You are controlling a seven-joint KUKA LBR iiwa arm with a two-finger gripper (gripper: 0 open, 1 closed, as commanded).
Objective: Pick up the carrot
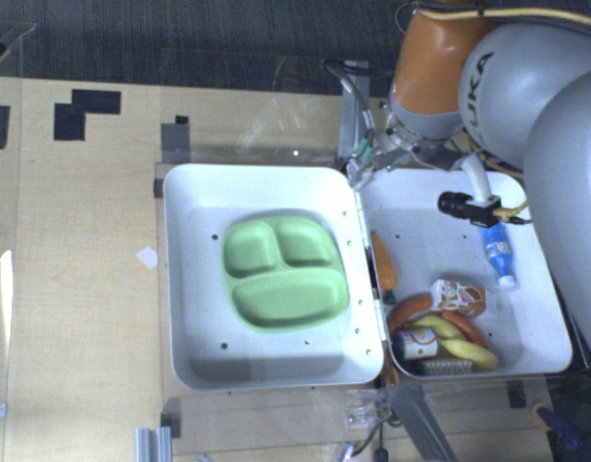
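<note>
The carrot (pixel 382 263) is a slim orange piece lying lengthwise against the left wall of the right bin (pixel 557 349). My gripper (pixel 361 166) hangs over the far left corner of that bin, close to the ridge between the two bins. It is well behind the carrot, apart from it, with nothing seen in its grasp. The grey arm with its orange band comes down from the upper right.
A green divided plate (pixel 284 269) lies in the left bin (pixel 194 258). The right bin's near end holds a yellow banana (pixel 466 348), a red sausage (pixel 418 308), a small printed pack (pixel 458 296) and a dark can (pixel 416 345). A blue-labelled bottle (pixel 499 258) lies by its right wall.
</note>
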